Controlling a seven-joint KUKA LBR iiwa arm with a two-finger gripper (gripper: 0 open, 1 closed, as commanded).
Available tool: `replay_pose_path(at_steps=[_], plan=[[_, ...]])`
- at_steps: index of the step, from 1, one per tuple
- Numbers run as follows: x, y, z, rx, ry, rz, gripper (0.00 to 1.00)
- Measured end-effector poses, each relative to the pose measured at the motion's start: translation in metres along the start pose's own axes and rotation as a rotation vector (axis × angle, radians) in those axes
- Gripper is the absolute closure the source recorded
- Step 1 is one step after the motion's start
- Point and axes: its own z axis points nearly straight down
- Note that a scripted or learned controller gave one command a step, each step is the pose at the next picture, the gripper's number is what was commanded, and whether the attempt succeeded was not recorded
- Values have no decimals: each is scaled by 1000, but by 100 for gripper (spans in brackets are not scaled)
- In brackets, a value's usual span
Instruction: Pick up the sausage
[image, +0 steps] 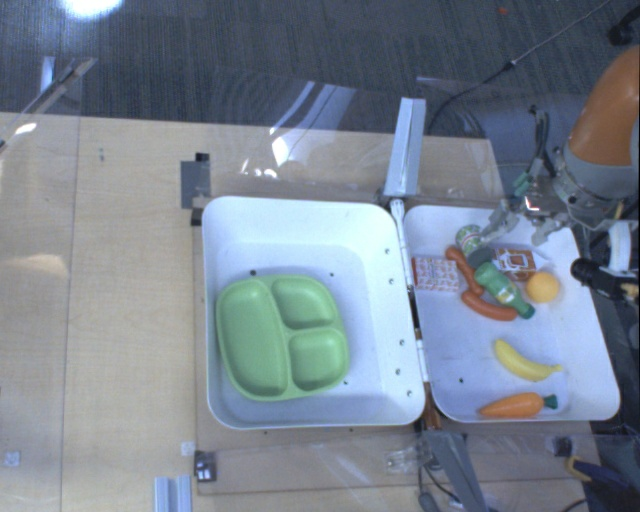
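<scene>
The sausage (487, 307) is a long red-orange piece lying aslant in the right bin (590, 400), running from near the bin's upper left down toward its middle. A green bottle (503, 285) lies across its middle part. My gripper (522, 228) hangs over the bin's far edge, above and to the right of the sausage and apart from it. Its fingers are spread open with nothing between them.
Around the sausage lie a small can (468, 240), a red-and-white packet (433, 274), a small carton (517, 263) and an orange (543, 288). A banana (525, 362) and a carrot (512, 405) sit nearer the front. The left bin (300, 225) holds a green divided plate (282, 337).
</scene>
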Motion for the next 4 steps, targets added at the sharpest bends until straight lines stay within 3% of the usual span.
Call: replay_pose_path(at_steps=[1, 2, 3, 4], plan=[[26, 1, 84, -42, -8, 35, 0], [12, -15, 95, -56, -8, 74, 0], [9, -14, 82, -63, -16, 74, 100], [9, -14, 82, -63, -16, 74, 0]])
